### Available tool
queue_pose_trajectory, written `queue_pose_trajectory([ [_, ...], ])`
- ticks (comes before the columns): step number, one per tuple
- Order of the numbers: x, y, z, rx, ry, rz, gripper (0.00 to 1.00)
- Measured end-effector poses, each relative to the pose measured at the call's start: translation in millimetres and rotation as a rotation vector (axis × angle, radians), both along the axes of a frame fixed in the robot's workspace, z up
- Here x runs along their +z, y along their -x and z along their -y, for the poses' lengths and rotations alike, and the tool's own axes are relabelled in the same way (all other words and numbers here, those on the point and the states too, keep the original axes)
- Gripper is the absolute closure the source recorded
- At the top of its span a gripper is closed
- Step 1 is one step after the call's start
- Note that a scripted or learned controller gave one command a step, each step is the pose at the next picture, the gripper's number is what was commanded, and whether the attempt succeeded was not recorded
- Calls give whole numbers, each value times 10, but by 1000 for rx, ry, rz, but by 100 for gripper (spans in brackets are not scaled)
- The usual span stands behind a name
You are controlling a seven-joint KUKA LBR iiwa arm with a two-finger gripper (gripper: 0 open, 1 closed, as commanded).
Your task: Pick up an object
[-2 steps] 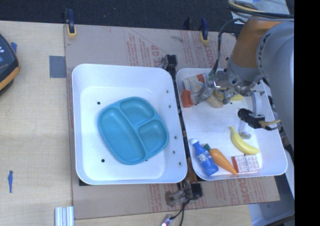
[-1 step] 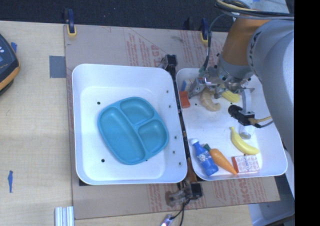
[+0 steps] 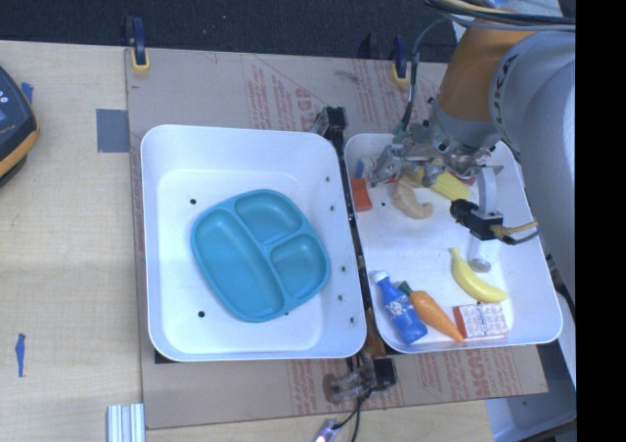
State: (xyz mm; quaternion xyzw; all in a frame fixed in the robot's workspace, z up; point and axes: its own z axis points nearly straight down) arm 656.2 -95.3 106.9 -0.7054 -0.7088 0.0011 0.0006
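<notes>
We've got the gripper (image 3: 423,164) down at the far end of the right bin (image 3: 533,337), right over a tan piece (image 3: 411,199); can't tell its state. Near end has a banana (image 3: 476,277), carrot (image 3: 435,315) and bottle (image 3: 398,307). A blue tray (image 3: 258,253) sits in the left bin (image 3: 156,235).

Nothing here can be read for certain. The brown cardboard sheet (image 3: 245,88) under the two bins carries rows of faded red print along its edges, too blurred to make out. The small red and white carton (image 3: 481,321) at the near corner of the right bin (image 3: 536,332) shows a printed face, and the blue bottle (image 3: 400,309) beside it a white label, but neither is legible.
</notes>
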Motion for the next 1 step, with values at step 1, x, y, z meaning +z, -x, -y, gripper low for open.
queue_pose_trajectory([
  [1, 544, 857, 250, -2, 0, -1, 0],
])
